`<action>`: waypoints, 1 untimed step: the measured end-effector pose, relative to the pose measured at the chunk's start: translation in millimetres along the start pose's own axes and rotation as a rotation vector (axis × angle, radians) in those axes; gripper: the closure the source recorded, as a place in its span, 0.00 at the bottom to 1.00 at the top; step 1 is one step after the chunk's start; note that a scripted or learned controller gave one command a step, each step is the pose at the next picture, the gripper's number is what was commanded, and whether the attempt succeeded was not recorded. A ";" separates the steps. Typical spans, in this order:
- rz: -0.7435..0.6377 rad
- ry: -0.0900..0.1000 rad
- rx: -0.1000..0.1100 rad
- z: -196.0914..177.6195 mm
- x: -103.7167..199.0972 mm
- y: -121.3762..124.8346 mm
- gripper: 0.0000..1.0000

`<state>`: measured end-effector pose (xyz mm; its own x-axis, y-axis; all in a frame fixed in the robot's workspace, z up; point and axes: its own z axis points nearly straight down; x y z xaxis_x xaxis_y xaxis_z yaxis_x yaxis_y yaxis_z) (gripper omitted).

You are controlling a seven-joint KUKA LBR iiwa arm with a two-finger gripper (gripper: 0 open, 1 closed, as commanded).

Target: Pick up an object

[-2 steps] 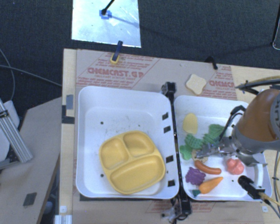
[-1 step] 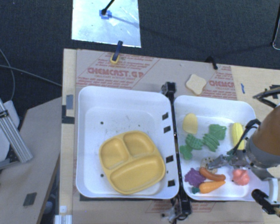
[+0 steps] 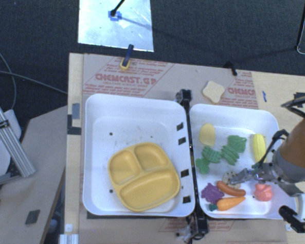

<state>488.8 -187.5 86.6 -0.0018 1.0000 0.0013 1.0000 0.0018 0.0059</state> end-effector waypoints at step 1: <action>0.000 0.000 0.002 0.2 -18.7 11.6 0.00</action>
